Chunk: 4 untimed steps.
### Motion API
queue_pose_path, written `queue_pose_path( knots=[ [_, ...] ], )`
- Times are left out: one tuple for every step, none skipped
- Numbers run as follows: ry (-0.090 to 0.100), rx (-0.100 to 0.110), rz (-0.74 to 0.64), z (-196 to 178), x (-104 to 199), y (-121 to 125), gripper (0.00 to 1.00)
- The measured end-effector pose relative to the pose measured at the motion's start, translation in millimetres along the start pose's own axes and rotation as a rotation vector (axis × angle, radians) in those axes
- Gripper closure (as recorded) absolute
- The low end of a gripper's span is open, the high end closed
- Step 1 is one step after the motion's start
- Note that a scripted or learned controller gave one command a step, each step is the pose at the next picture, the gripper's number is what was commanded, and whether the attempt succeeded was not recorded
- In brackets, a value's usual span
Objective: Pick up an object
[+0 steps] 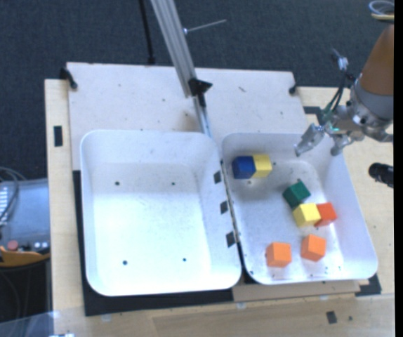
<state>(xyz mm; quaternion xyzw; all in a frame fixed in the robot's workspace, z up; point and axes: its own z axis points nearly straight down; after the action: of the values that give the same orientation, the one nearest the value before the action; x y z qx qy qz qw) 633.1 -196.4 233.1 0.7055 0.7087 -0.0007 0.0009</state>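
The blocks all lie loose on the floor of the right bin (352, 209): a blue block (243, 167) touching a yellow block (262, 164) near the back, a green block (297, 192) just above a second yellow one (305, 215) that touches an orange block (326, 213), and two more orange blocks (279, 254) near the front rim. None is lifted, so the pick has not begun in earnest. The pincer (324, 143) hangs over the bin's back right corner with its fingers spread apart and nothing between them; choosing a block, descending, closing and lifting all appear left to do, while the left bin (96, 160) beside it on the bench (152, 83) plays no part.
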Motion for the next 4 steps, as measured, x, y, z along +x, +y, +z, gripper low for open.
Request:
queue_pose_path(
  knots=[
    [0.001,0.003,-0.003,44,5,1,0.00],
    [0.001,0.004,0.004,94,6,-10,0.00],
    [0.000,-0.001,0.005,137,5,-9,0.00],
    [-0.001,-0.007,0.008,124,4,-8,1.00]
  ],
)
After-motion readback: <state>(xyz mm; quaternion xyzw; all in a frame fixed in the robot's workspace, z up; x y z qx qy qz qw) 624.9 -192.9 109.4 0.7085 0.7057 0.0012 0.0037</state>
